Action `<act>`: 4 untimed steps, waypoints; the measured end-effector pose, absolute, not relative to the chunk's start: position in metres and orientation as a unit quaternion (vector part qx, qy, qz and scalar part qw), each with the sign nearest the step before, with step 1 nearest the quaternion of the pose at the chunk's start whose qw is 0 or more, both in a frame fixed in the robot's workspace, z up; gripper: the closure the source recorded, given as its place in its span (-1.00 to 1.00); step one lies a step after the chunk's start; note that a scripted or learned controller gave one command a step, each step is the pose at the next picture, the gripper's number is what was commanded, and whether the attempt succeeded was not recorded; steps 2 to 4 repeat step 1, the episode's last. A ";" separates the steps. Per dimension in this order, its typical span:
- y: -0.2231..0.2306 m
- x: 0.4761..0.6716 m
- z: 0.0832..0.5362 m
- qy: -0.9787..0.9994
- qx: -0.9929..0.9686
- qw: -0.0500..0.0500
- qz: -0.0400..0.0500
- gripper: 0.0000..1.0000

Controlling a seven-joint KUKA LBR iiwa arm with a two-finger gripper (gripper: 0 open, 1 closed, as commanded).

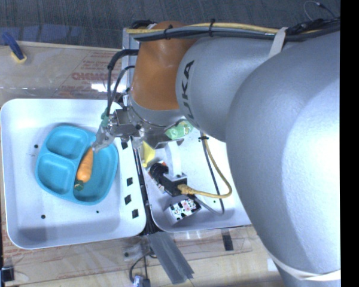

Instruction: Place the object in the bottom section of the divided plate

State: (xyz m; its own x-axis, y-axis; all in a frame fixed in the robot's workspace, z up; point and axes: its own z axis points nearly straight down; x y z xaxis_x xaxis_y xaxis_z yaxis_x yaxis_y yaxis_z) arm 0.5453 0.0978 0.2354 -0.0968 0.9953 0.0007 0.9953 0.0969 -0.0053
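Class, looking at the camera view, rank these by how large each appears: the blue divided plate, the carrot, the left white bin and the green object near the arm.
1. Left white bin
2. Blue divided plate
3. Carrot
4. Green object, though the arm partly hides it, so its rank against the carrot is unsure.

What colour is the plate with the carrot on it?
The divided plate is bright blue, and the carrot is orange. The camera view shows it clearly.

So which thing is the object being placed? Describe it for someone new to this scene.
Find the left white bin, then the blue divided plate in it. The carrot lies on the plate's right side, just below the gripper: a small orange tapered piece, the one orange thing on the blue.
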 end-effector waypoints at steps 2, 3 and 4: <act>0.098 0.545 0.235 -0.741 -0.672 0.002 0.002 -1.00; 0.098 0.545 0.235 -0.741 -0.672 0.002 0.002 -1.00; 0.098 0.545 0.235 -0.741 -0.672 0.002 0.002 -1.00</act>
